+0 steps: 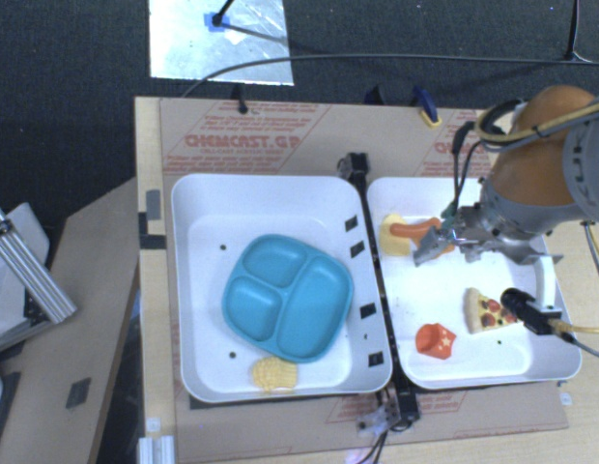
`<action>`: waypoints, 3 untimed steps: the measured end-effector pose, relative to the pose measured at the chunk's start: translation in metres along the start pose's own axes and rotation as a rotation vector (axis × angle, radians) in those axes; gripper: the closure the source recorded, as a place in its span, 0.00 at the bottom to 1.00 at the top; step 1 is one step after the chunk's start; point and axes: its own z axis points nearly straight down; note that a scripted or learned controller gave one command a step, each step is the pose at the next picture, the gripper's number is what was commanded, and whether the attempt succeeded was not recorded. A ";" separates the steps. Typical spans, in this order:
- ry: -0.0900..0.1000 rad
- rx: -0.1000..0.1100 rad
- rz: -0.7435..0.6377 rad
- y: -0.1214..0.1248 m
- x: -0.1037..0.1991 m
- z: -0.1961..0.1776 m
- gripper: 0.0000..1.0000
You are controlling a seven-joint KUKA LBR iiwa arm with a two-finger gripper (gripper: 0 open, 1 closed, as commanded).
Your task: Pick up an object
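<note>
The hand [437, 245] hangs beside the yellow-bunned toy hot dog [404, 233], just left; whether its fingers are parted I cannot tell. Better to centre over the bun before clamping.

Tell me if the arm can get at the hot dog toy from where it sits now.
Probably yes. The gripper hangs right beside the hot dog toy in the right bin, with nothing lying between them; the pizza slice sits well aside.
</note>
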 end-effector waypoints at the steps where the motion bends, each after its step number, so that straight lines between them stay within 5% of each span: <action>1: 0.000 0.002 0.000 0.009 0.000 0.057 0.00; 2: -0.001 -0.004 0.001 0.011 -0.001 0.042 1.00; 3: -0.001 -0.007 -0.003 0.008 0.005 -0.019 1.00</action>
